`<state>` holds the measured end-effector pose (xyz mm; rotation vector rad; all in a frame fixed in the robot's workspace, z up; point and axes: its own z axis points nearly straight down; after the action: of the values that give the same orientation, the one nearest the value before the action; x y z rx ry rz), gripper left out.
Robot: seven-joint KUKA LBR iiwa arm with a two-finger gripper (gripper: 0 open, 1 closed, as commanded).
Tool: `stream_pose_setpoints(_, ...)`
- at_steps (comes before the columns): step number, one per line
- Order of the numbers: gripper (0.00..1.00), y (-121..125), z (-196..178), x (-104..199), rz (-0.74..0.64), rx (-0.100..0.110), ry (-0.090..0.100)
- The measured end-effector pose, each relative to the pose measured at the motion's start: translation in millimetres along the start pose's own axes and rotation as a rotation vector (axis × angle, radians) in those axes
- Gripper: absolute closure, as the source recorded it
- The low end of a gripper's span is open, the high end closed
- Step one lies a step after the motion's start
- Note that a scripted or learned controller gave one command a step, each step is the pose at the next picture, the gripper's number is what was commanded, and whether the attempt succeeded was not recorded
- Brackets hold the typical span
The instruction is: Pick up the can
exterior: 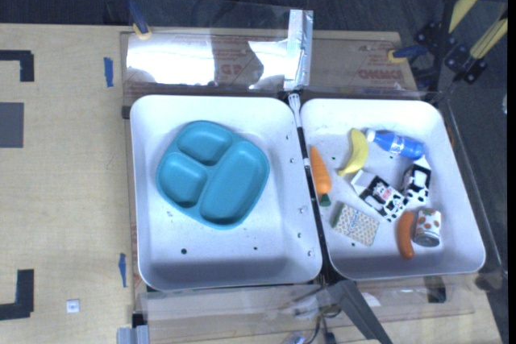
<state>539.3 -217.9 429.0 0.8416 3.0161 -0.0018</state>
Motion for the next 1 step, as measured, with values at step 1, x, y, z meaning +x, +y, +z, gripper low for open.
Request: stream_pose_setpoints(1,1.00,0.4,-12.1,-1.6,0.001,-0.002,-0.010)
